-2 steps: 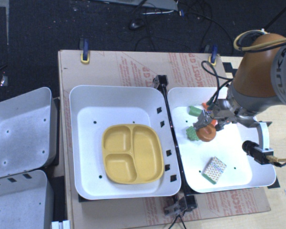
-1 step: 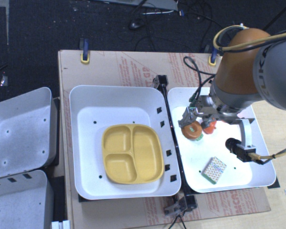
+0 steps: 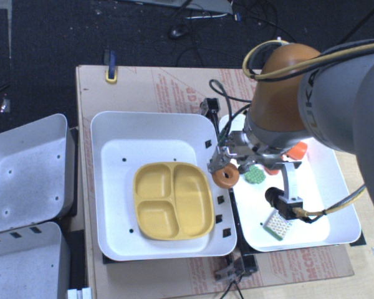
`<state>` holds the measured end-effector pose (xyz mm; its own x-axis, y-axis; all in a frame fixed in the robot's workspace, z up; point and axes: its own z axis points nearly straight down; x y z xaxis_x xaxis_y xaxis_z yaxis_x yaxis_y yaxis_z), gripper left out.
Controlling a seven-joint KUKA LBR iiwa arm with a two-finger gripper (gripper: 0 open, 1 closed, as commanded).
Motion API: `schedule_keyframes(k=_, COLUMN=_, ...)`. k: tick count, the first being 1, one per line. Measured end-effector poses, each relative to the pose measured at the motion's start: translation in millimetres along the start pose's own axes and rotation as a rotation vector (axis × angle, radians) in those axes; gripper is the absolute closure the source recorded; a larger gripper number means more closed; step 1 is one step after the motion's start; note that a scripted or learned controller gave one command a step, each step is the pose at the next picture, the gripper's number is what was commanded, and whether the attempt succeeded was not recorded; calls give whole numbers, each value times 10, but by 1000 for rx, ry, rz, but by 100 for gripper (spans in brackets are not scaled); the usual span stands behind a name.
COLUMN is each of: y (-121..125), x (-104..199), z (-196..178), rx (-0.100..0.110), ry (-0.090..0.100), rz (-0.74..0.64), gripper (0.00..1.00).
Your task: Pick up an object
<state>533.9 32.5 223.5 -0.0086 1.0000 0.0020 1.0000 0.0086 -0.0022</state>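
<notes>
My end effector (image 3: 225,164) hangs over the seam between the two bins, and I cannot tell its state from here. A brown donut (image 3: 225,177) sits right at it, touching or nearly so; whether I hold it is unclear. To do this well, I judge I should center on the ring and lift straight, clear of the bin walls.

Nearest, a speckled pale block (image 3: 278,225) lies in the right bin (image 3: 343,226). Then a yellow three-part tray (image 3: 173,200), smooth plastic with rounded corners, in the left bin (image 3: 112,167). Farther: a green knobbly ball (image 3: 255,175) and an orange piece (image 3: 297,149).
</notes>
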Motion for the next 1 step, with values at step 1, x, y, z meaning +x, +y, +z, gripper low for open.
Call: schedule_keyframes(k=1, y=-50, x=627, z=-119, rx=-2, ry=0, rz=-1, gripper=100)
